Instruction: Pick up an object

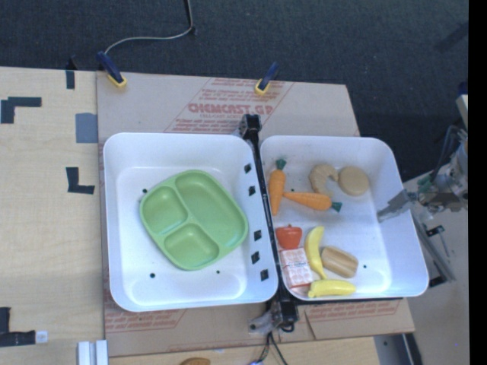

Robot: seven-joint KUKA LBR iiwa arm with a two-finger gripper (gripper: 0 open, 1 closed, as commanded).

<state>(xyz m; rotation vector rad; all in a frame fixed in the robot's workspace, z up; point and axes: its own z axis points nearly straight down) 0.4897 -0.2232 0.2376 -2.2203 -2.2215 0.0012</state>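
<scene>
The right bin holds several toy foods. Two orange carrots lie near its left side. Beside them are a tan curved piece and a round tan bun. Lower down lie a red tomato, a yellow banana, a brown bread roll, a second banana and a red-and-white packet. My gripper hangs at the bin's right rim, apart from every item, and I see nothing held in it.
A green divided plate lies in the left bin. A black divider runs between the bins. Yellow-and-blue clamps pin the cardboard sheet behind them. The arm's body stands off the right edge.
</scene>
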